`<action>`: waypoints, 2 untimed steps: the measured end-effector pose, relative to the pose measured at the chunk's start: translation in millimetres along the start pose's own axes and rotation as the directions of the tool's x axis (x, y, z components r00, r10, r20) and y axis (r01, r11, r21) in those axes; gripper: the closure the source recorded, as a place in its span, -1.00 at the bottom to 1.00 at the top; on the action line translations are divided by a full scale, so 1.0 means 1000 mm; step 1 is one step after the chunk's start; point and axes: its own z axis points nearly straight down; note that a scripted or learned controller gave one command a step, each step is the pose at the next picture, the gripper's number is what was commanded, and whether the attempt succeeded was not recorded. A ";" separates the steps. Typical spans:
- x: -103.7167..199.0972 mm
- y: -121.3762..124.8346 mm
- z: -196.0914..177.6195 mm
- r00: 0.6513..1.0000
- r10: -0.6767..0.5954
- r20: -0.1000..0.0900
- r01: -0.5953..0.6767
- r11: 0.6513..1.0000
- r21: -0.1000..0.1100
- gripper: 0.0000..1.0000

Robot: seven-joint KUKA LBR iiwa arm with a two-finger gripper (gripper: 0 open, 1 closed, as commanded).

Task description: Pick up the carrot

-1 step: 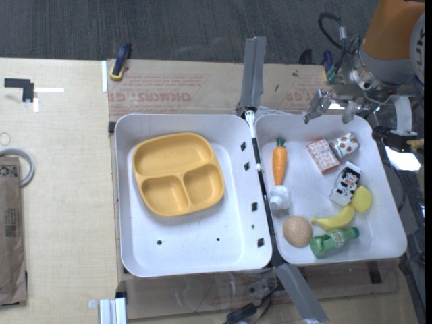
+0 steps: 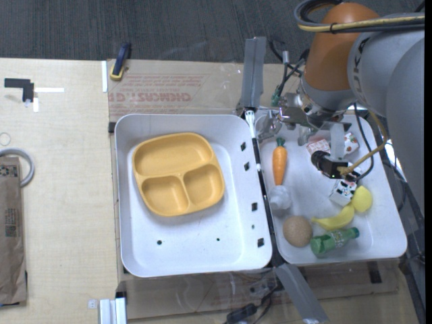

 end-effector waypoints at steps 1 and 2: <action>-0.078 0.011 0.061 0.995 0.096 0.000 -0.096 0.995 0.000 -1.00; -0.091 0.030 0.089 0.945 0.328 -0.007 -0.328 0.945 -0.014 -1.00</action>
